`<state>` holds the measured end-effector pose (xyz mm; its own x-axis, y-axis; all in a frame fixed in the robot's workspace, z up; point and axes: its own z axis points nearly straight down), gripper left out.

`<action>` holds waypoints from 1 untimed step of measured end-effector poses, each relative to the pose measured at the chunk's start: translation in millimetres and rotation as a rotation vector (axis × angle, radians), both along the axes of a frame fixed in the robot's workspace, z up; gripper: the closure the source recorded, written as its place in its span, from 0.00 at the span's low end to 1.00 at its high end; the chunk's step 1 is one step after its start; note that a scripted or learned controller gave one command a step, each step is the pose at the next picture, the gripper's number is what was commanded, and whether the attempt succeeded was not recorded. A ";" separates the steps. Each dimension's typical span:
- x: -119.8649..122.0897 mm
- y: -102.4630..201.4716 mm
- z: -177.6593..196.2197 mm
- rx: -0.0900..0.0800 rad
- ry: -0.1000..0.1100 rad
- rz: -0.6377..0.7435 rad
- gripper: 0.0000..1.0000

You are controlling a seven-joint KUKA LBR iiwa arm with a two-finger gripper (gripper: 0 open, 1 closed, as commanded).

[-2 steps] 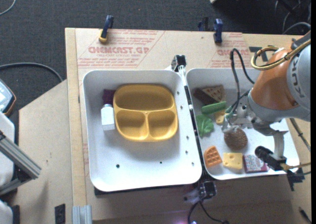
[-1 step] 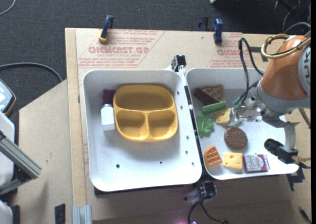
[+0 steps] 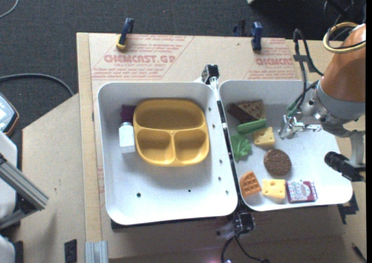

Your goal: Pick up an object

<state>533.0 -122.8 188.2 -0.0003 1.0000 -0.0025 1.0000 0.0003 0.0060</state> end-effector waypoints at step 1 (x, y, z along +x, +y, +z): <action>1.4 -0.2 39.3 0.000 -0.001 0.001 1.00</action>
<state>534.4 -123.0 227.5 -0.0017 1.0000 -0.0024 1.0000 0.0017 0.0072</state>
